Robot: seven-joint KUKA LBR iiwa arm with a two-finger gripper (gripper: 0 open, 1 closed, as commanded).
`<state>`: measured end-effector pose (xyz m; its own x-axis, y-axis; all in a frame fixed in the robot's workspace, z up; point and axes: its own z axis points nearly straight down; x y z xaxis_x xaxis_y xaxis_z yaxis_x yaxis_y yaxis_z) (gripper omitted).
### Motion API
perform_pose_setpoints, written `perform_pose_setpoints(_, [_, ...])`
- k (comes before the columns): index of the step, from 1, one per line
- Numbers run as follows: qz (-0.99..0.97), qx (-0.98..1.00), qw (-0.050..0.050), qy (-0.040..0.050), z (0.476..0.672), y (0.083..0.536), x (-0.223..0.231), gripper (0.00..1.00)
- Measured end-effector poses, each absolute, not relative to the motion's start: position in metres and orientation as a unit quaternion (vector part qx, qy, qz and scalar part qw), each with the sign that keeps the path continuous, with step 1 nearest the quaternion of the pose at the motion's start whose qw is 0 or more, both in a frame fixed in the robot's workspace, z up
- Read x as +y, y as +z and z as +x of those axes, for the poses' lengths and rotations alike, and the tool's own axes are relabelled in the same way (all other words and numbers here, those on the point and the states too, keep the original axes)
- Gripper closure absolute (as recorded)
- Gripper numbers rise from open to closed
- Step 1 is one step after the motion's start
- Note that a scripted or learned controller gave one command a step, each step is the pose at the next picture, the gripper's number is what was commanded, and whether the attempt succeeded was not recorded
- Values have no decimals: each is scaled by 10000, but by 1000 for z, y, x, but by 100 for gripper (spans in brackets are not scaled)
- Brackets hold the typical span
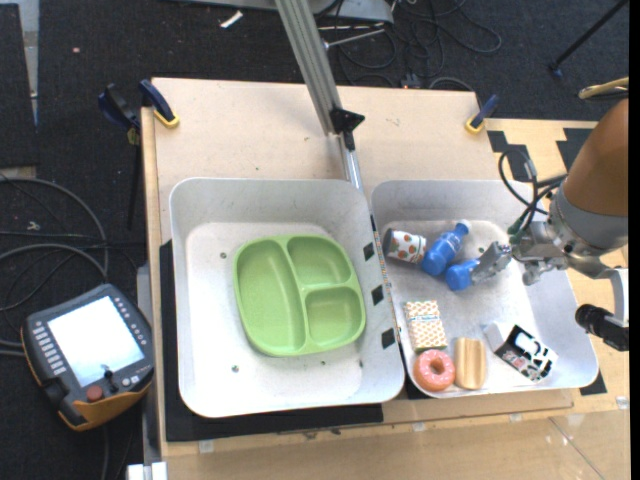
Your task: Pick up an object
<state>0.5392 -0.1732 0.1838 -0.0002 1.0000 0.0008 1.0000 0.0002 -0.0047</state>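
My gripper (pixel 492 261) sits low in the right bin (pixel 585 298), beside the blue bottle (pixel 446 251); can't tell its state. Open floor lies mid-bin; donut (pixel 434 369), bread roll (pixel 470 362) and checkered box (pixel 425 322) crowd the front rim. No label readable. My arm (pixel 595 193) reaches in from the right.

Green divided plate (pixel 300 294) in white left bin (pixel 200 218). Right bin (pixel 580 363): blue bottle (pixel 446 249), pink donut (pixel 434 369), tan bun (pixel 470 362), red-and-white can (pixel 404 246).
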Motion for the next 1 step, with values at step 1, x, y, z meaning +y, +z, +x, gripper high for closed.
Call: perform_pose_setpoints(1, [-7075,-7067,26,18,533,128,-182,0])
